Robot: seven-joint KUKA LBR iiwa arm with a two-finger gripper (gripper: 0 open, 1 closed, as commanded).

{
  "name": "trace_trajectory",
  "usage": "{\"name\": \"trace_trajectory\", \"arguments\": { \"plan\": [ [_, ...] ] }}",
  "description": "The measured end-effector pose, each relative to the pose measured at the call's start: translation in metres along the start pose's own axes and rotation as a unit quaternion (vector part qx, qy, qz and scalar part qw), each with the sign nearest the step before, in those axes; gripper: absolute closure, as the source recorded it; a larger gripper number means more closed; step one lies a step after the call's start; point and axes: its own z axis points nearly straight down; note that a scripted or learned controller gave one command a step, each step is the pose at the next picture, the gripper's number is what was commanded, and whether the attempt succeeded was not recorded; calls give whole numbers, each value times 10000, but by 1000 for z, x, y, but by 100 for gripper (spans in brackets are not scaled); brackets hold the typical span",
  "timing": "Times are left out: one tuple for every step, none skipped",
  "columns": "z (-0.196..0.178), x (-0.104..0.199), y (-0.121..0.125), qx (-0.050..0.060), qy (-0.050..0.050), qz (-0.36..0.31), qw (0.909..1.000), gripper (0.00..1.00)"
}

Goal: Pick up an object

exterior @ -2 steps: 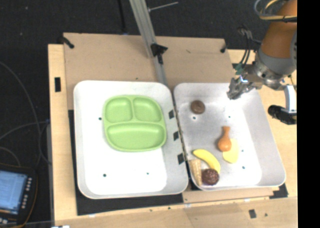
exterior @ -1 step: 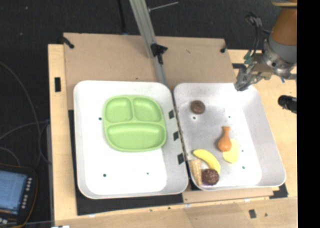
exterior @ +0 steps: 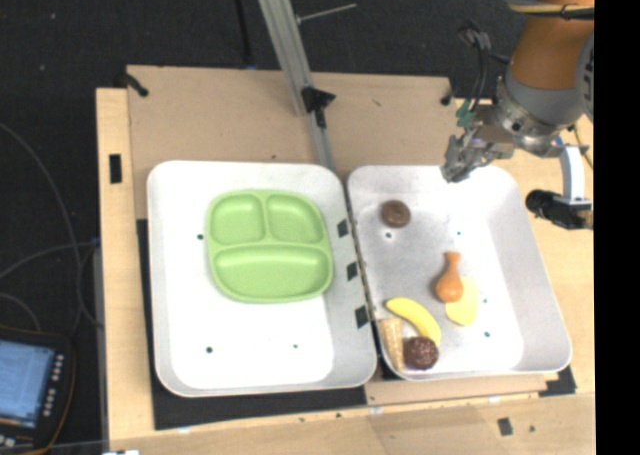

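The gripper (exterior: 458, 169) hangs over the far edge of the right bin (exterior: 500, 205), near its back rim and a little right of centre. From where I stand I cannot tell how it is set, because the tip is small and dark against the bin wall. Nothing shows beneath it.

All the loose things lie nearer the front. The closest is the brown ball (exterior: 395, 213), sitting alone on the bin floor to the left of the gripper and slightly nearer the camera. It is round, so it has no long axis to line up with, and it stands well apart from its neighbours.

The rest are clustered toward the front of the same bin. The orange pear-shaped piece (exterior: 451, 280) lies almost straight toward the front from the gripper, with its narrow neck pointing to the back. A pale yellow slice (exterior: 463, 310) touches its front-right side. The banana (exterior: 415, 317) lies aslant, its long axis running from back-left to front-right, and a dark round piece (exterior: 421, 352) sits just beside its front end in the corner.

The left bin (exterior: 180, 343) holds a green tray (exterior: 269, 246), well apart from the arm.

I judge the ball the easier reach, needing a short move left and then down.
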Motion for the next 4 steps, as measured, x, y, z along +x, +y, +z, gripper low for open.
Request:
{"name": "trace_trajectory", "arguments": {
  "plan": [
    [14, 52, -2, 7, 0, 0, 10000, 100],
    [26, 103, -18, 10, 1, 0, 10000, 100],
    [24, 152, -36, 5, 5, -3, 10000, 100],
    [30, 213, -44, 9, 5, -12, 10000, 100]
  ]
}}
